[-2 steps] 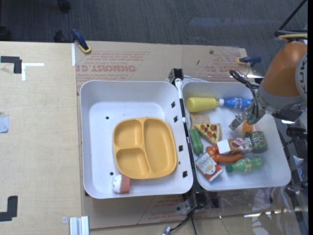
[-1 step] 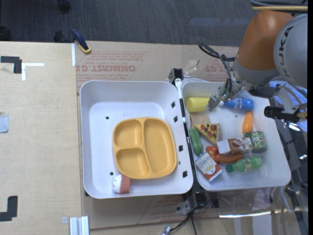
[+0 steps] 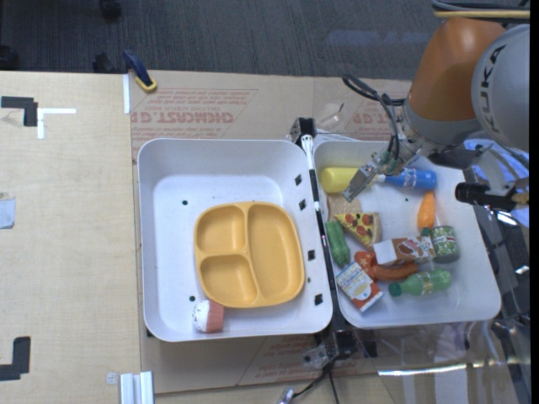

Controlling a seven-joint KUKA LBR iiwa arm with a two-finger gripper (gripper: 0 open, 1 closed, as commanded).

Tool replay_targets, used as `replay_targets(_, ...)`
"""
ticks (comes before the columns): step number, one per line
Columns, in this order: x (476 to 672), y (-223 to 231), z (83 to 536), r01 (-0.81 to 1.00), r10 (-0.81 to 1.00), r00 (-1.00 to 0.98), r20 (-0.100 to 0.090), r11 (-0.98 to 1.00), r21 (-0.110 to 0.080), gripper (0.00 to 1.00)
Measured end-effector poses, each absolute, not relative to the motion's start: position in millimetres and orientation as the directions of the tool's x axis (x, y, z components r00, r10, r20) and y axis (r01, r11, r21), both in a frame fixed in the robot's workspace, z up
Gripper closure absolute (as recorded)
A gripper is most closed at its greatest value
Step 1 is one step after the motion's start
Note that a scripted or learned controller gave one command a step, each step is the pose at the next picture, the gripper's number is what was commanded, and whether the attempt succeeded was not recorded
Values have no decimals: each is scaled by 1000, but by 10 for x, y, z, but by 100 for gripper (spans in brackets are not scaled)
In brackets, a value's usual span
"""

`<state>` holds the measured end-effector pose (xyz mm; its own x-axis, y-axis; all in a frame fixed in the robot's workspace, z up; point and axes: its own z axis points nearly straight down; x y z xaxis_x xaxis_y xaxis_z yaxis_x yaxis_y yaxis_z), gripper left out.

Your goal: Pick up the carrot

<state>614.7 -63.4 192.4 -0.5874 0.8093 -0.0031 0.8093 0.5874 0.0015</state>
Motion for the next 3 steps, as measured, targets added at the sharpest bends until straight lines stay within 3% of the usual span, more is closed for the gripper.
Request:
replay_targets(1,6169,-1604,2031,802,802,-597,-4,597,1,0)
replay_targets(2,6003,-1862,922,905,905,-426,-1,426,1,0)
replay_targets(3,6014,-1861,1021,903,903,-430,-4,430,2,100)
